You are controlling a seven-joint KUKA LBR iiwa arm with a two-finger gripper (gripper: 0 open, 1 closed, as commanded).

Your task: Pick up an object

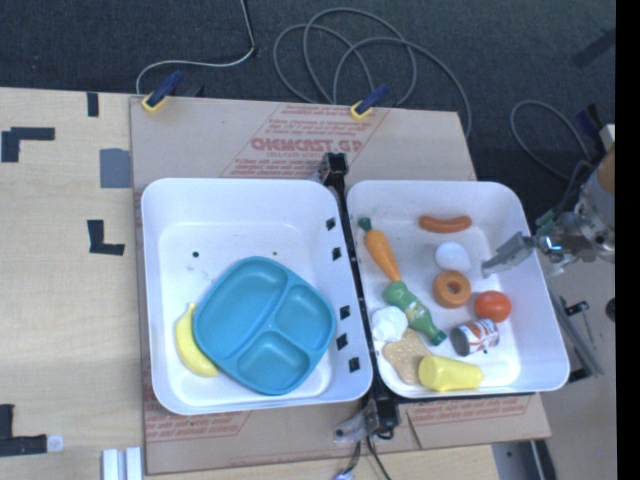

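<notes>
The right bin (520, 204) holds several toy foods. A sausage (444, 224) lies at the back, with a white egg (452, 256) and a donut (452, 289) in front of it. A carrot (381, 251) and a green bottle (413, 308) lie along the left side. A tomato (492, 306), a small can (474, 337), a yellow piece (449, 373), a slice of bread (404, 353) and a white lump (388, 322) fill the front. My gripper (507, 252) hangs over the bin's right side, right of the egg and above the tomato, with nothing seen in it.
The left bin (165, 203) holds a blue divided plate (263, 324) with a banana (192, 344) tucked at its left edge. A black divider (344, 258) runs between the bins. Cables (350, 58) lie on the dark floor behind the bench.
</notes>
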